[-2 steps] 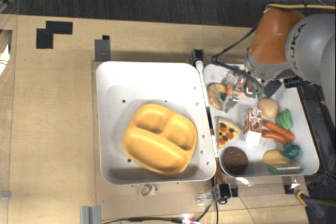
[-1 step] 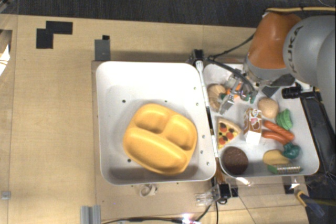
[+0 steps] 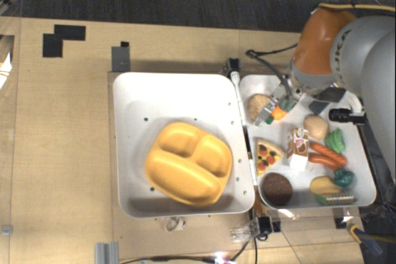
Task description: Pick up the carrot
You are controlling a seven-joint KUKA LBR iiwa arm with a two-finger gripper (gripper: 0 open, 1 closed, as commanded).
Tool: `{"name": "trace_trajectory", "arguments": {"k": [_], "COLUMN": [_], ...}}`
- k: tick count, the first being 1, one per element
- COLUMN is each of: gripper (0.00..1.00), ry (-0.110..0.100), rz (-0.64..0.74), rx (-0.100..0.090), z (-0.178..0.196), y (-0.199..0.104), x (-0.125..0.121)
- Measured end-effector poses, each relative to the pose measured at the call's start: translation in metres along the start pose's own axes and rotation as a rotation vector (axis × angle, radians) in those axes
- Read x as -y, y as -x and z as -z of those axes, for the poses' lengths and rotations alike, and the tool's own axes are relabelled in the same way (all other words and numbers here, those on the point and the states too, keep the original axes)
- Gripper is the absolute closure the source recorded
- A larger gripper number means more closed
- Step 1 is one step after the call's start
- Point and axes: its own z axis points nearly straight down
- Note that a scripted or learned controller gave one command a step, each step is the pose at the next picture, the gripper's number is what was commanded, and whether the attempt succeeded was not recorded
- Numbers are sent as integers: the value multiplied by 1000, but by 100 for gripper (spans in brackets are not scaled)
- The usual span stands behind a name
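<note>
Carrot (image 3: 322, 150) is lying mid-right in the right-hand bin (image 3: 369, 191). The gripper (image 3: 275, 109) is hovering well apart, its opening state impossible to tell. It should be closing across the carrot's narrow width.

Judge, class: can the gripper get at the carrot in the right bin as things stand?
Probably yes. The carrot lies uncovered, and the gripper hangs over the same bin. A small white carton and green toy crowd it, though.
</note>
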Motion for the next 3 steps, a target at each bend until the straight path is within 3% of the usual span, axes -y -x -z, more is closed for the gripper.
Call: {"name": "trace_trajectory", "arguments": {"k": [1,2,3], "gripper": [100,100,100], "ry": [3,8,1], "rz": [7,-450,-937], "rx": [6,6,3], "z": [13,102,98], "y": [1,-55,-72], "x": [-3,-45,-93]}}
